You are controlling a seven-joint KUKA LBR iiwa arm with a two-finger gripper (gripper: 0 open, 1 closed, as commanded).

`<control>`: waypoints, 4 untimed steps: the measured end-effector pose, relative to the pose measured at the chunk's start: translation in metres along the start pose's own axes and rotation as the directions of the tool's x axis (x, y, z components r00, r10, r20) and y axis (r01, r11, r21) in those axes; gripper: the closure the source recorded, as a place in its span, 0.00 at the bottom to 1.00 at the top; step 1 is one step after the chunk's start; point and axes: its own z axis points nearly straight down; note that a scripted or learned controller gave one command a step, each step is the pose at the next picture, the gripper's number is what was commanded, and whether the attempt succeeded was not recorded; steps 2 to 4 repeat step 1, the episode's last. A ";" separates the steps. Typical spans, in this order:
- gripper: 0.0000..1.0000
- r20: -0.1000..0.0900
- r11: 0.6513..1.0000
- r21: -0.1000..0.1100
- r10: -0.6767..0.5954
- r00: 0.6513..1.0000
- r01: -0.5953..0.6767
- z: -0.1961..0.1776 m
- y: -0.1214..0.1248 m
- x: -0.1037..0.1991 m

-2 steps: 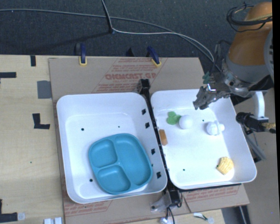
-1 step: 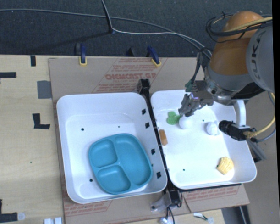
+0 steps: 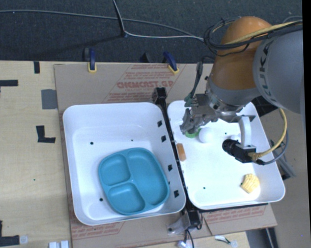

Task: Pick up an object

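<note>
Gripper (image 3: pixel 192 126) low in right bin (image 3: pixel 226 194) beside white ball (image 3: pixel 205 135); finger spread unclear

A wooden bench (image 3: pixel 24 166) carries a cardboard sheet (image 3: pixel 128 81), on which two white bins (image 3: pixel 74 118) sit side by side.

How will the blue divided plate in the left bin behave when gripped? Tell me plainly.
The blue divided plate looks like rigid moulded plastic, so probably stiff and light. It lies flat and low in the left bin, so tipping seems unlikely. Its smooth, rounded rim may slip between narrow fingers.
</note>
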 end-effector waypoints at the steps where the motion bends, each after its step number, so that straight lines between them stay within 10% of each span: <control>1: 1.00 0.001 1.000 0.001 0.000 1.000 0.000 0.008 0.002 0.052; 4: 1.00 0.001 1.000 0.001 0.000 1.000 0.000 0.008 0.002 0.052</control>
